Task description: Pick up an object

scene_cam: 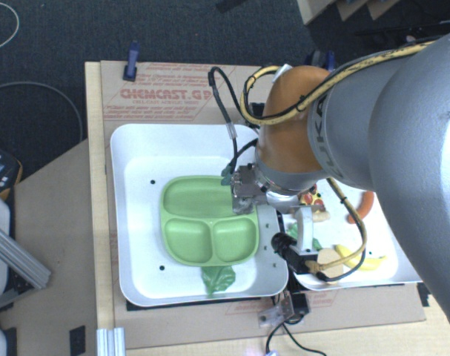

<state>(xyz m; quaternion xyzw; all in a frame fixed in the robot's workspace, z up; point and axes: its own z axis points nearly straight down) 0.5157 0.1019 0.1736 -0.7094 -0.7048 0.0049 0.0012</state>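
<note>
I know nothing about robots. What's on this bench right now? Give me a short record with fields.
left bin: holds a green divided plate, with a green leafy piece at the plate's near edge
right bin: a yellow piece and an orange piece show; the rest is hidden under the arm
arm: reaches in from the right across the right bin
gripper: above the plate's right edge

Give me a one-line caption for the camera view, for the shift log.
Claw over the right rim of a green divided plate in the left bin, a leafy green piece beside it.
</note>
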